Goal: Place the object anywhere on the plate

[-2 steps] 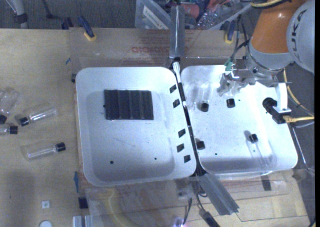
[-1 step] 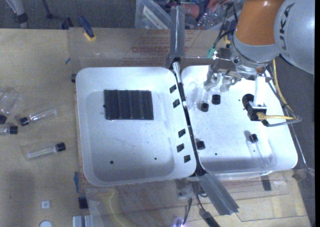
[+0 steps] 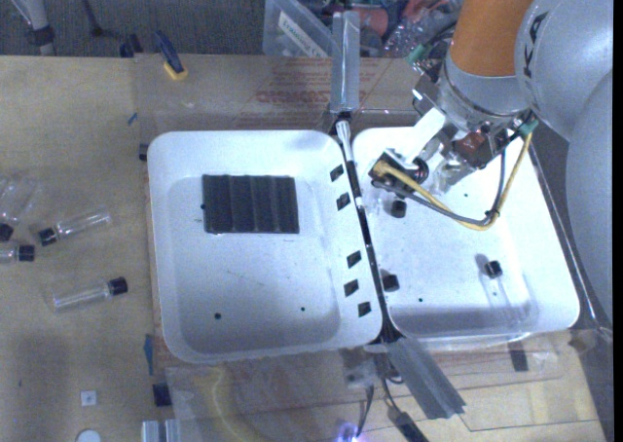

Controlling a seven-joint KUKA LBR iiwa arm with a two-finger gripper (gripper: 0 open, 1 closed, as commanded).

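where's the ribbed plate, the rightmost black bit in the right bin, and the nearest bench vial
ribbed plate (image 3: 250, 204), camera view, centre of its top
black bit (image 3: 492, 268), camera view, its top
vial (image 3: 83, 294), camera view, clear body

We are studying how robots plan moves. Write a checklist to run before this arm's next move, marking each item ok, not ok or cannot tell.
1. Dark ridged plate lies flat in the left bin: ok.
2. Claw is above the right bin: ok.
3. A small black piece lies loose in the right bin near the claw: ok.
4. Claw holds a piece: cannot tell.
5. A piece rests on the plate: not ok.
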